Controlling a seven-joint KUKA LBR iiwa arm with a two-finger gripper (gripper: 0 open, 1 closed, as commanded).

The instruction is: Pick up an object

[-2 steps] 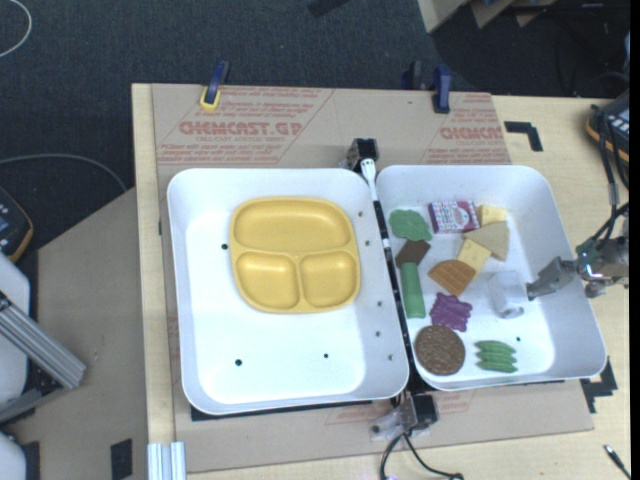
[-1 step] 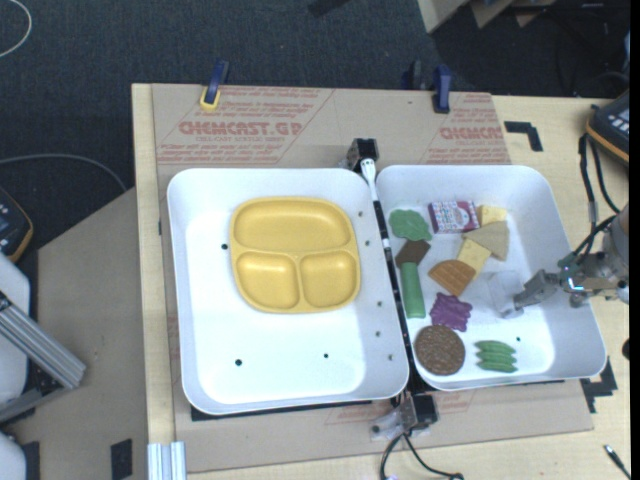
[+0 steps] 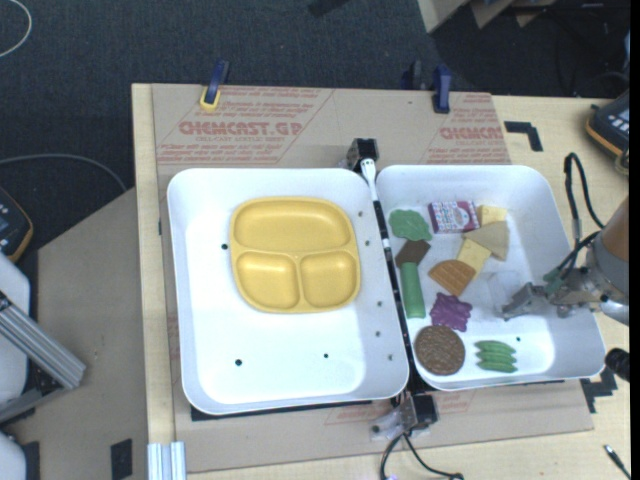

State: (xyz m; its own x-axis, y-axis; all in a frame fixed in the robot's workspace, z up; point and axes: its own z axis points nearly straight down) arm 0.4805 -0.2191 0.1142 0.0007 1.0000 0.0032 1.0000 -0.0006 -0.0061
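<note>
1. The table carries two shallow white bins side by side, the left bin and the right bin, meeting along a seam near the table's middle.
2. A yellow divided tray lies in the left bin, toward the table's far edge; it has one long compartment and two smaller ones.
3. The claw reaches in over the right bin's right wall, low above the bare bin floor, pointing left. Its fingers look slightly apart with nothing between them.
4. The pick-up objects all lie in the right bin, to the left of the claw and clear of it.
5. Along the bin's left wall: a green leafy piece, a brown block and a green stick, running toward the near edge.
6. Toward the far edge: a purple packet, with a yellow cube and a tan wedge just beside it.
7. In the middle: a pale yellow piece touching an orange cracker, and a purple toy.
8. Near the near edge: a round brown patty and green pea pods, the pods nearest the claw.
</note>
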